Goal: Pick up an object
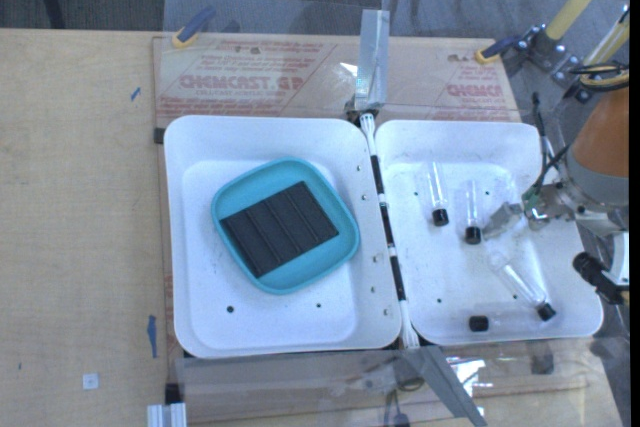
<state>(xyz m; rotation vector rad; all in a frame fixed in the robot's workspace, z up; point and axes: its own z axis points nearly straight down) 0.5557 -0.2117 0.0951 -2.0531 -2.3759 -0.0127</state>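
In the right bin (560,150) lie several clear plastic tubes with black caps. One tube (437,191) lies near the bin's middle and a second tube (472,213) is just right of it. A third tube (522,287) lies slanted toward the front right corner. A loose black cap (478,323) rests near the front wall. My gripper (522,212) reaches in from the right, low over the bin's right half, with its tip beside another slanted clear tube (498,223). The grey wrist and orange band (608,143) rise behind it.
The left bin (190,245) holds a teal plate (232,205) with a dark ribbed slab (280,227) on it. A ridge (385,225) divides the two bins. Clear plastic sheets lie behind and in front of the bins. Black cables (600,275) hang by the right bin's edge.
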